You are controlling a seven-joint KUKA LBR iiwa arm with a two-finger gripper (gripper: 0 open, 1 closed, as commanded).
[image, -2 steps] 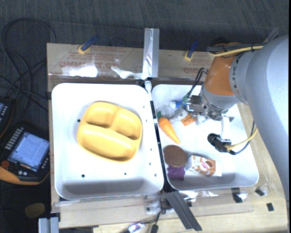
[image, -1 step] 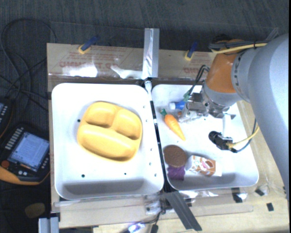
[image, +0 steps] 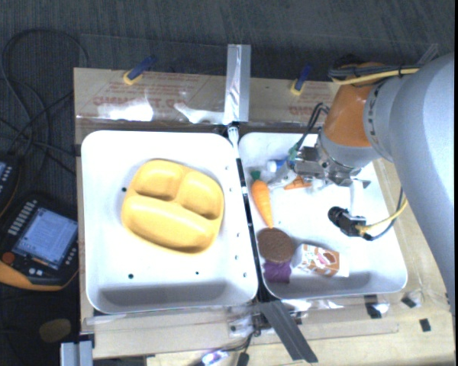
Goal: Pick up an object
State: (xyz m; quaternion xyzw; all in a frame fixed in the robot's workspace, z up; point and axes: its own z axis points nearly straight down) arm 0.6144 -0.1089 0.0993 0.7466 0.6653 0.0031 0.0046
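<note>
My gripper (image: 314,171) hangs low over the back of the right bin (image: 382,269), under the orange wrist band (image: 349,122). Right beside it lie a small orange piece (image: 294,183) and a small blue-green item (image: 273,167); the wrist hides part of them. An orange carrot (image: 262,201) lies along the bin's left wall. In front of it a brown round disc (image: 275,243) rests on a purple object (image: 277,271), with a printed packet (image: 319,260) to their right. A large yellow bread-shaped object (image: 172,203) sits in the left bin (image: 107,280).
The grey arm (image: 431,151) covers the right bin's right side. A black knob with a yellow cable (image: 343,219) hangs off the wrist above the bin floor. A ridge (image: 246,227) divides the two bins. Handheld devices (image: 30,239) lie off the bench at left.
</note>
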